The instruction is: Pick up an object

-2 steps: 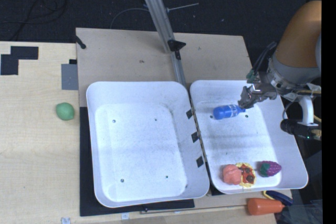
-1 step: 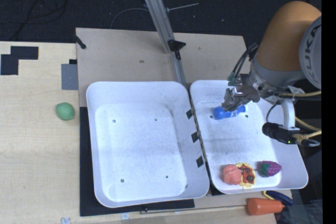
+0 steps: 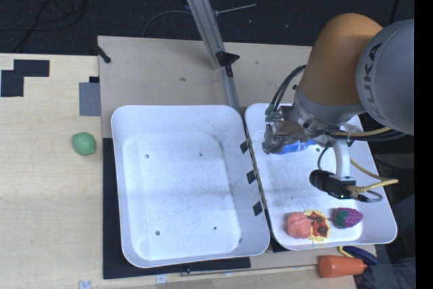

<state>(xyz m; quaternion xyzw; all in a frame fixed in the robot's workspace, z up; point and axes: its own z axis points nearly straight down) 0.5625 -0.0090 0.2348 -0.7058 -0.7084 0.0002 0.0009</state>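
The grey arm (image 3: 379, 71) with its orange band enters from the right of the frame and bends down over the right-hand white bin (image 3: 379, 230), its gripper (image 3: 279, 142) hanging low over the upper left part of that bin, close to the wall it shares with the left-hand bin (image 3: 135, 125). Whether the gripper is wide, narrow or closed on anything cannot be told from this angle — the wrist body covers it. A small blue object (image 3: 295, 146) shows just right of the gripper, touching or nearly touching it; contact cannot be made out. Lower in the same bin, near its bottom edge, lie three more things in a row: a pink-orange lumpy toy (image 3: 296, 224), a yellow and red piece (image 3: 316, 225) pressed against its right side, and a purple berry-like toy (image 3: 346, 217) a little apart to the right. A black cable fitting (image 3: 331, 183) hangs from the arm between the gripper and these toys. Outside the bins, an orange carrot-shaped object (image 3: 340, 266) lies on the bench at the lower right of the frame, and a green ball (image 3: 84, 143) sits on the pale wood well to the left. A slanted metal bar (image 3: 206, 20) runs from top centre down toward the gap between the bins.
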